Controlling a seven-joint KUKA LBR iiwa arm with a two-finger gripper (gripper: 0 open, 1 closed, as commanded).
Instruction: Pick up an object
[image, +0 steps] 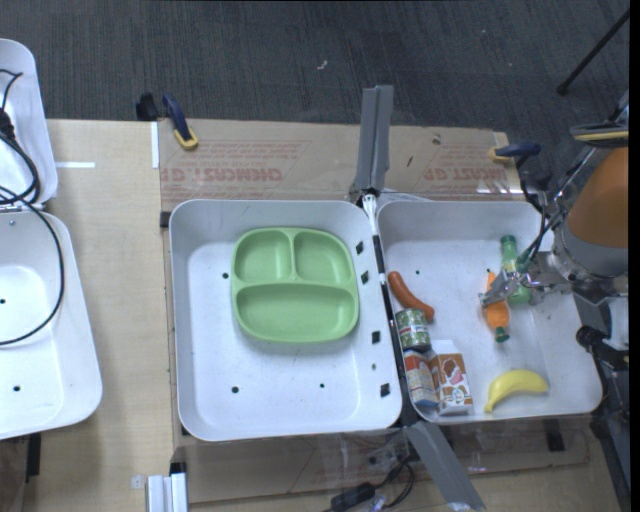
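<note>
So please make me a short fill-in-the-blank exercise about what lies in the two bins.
1. The green divided plate lies in the ____ bin of the view.
2. The banana in the right bin has the colour ____.
3. The plate has ____ compartments.
4. The sausage lies next to the divider, above the ____.

Missing words: left; yellow; three; can

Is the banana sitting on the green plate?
No, the banana lies in the right bin, while the green plate is in the left bin.
</note>
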